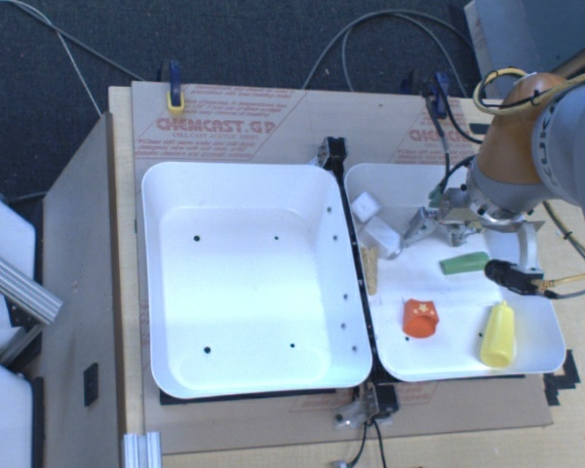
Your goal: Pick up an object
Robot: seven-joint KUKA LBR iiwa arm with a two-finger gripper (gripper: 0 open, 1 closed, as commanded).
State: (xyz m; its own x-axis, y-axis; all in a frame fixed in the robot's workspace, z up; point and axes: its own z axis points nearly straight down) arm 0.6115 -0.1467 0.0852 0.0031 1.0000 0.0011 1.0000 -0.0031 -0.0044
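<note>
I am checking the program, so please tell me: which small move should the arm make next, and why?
Probably lower the pincer a little onto the small white block: it hovers right beside that block in the right white bin and holds nothing visible.

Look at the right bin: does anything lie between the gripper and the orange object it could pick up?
Nothing visible does. The gripper sits at the bin's upper left beside the white blocks; the orange object lies below it across bare white floor. The green piece and yellow bottle lie off to the right.
</note>
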